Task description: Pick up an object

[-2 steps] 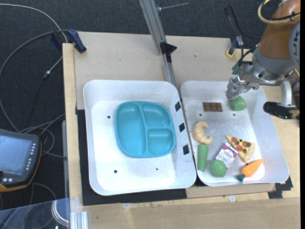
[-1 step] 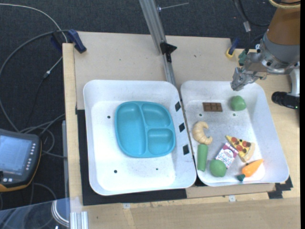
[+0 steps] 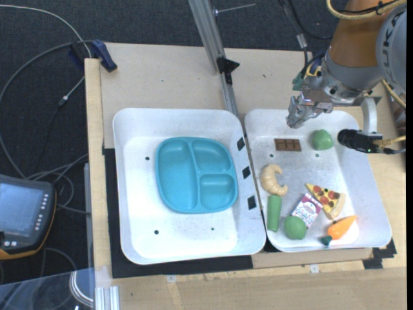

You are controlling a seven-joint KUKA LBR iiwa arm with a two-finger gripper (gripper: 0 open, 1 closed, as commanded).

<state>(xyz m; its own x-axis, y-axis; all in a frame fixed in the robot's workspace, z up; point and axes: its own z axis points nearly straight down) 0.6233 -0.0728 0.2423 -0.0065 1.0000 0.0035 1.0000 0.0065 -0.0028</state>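
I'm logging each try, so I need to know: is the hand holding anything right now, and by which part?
Nothing is held. The hand hangs over the back edge of the right bin, just above the chocolate bar, with nothing between its fingers.

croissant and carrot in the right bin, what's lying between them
In the camera view, the pizza slice and the small pink-and-white carton lie between the croissant and the carrot.
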